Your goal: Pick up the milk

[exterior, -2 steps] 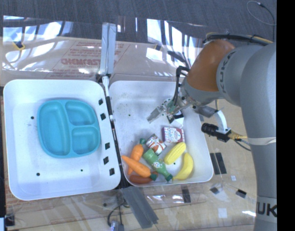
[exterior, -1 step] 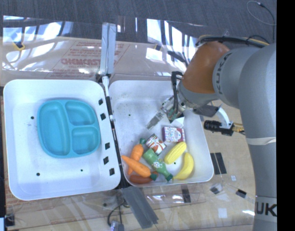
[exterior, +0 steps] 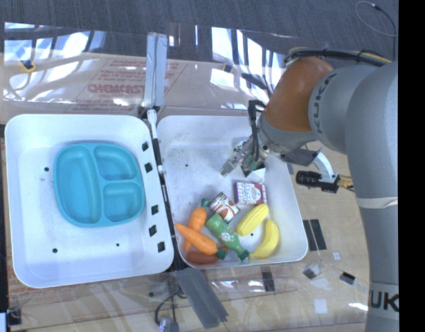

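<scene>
Right now my gripper (exterior: 241,159) hangs in the middle of the right bin (exterior: 192,133), right of frame centre, with its fingers spread apart and nothing between them. The milk (exterior: 249,192), a small carton with a red-and-white face, lies just below my fingertips on the bin floor, toward the bin's lower right. It is crowded. A corn cob (exterior: 252,219) and a banana (exterior: 269,239) press in from below, a smaller red-labelled pack (exterior: 223,206) sits at its lower left, and beyond that a carrot (exterior: 197,218) and a green bottle (exterior: 226,237) pile toward the bottom edge.

My worry is the crowding: if I come down slightly low in the frame, one finger may land on the corn and wedge, or I close on two things at once. The carton lies flat, so my fingers could skate over its top face and shut on air. The smaller pack looks similar enough to be grabbed by mistake. The blue tray (exterior: 98,183) in the left bin is well apart and no concern.
</scene>
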Robot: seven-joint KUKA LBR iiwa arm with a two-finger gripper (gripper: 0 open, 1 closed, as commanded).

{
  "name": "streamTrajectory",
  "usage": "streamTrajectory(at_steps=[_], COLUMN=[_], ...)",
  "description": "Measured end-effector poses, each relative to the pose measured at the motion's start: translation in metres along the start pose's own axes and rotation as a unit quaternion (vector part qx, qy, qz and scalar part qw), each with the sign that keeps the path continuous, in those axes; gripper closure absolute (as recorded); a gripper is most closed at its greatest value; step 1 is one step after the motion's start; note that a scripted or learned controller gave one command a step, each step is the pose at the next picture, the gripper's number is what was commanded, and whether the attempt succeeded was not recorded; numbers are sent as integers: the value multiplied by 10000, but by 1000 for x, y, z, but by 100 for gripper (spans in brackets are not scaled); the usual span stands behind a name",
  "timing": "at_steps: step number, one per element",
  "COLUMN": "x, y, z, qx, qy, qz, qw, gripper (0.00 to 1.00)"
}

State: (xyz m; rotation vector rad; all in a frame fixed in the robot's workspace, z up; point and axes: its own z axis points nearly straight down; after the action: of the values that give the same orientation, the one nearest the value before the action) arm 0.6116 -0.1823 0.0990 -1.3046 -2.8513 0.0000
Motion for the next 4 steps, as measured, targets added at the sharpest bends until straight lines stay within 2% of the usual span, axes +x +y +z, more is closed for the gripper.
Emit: streamTrajectory(at_steps=[1, 2, 3, 4], x=[80, 79, 30, 30], y=[33, 33, -25, -25], z=[-109, -109, -112, -112], qx=[-3, -1, -3, -3], qy=[-19, -19, -24, -23], qz=[-1207, -1204, -1129, -1132], qw=[9927, 9927, 9936, 9936], gripper=[100, 0, 0, 0])
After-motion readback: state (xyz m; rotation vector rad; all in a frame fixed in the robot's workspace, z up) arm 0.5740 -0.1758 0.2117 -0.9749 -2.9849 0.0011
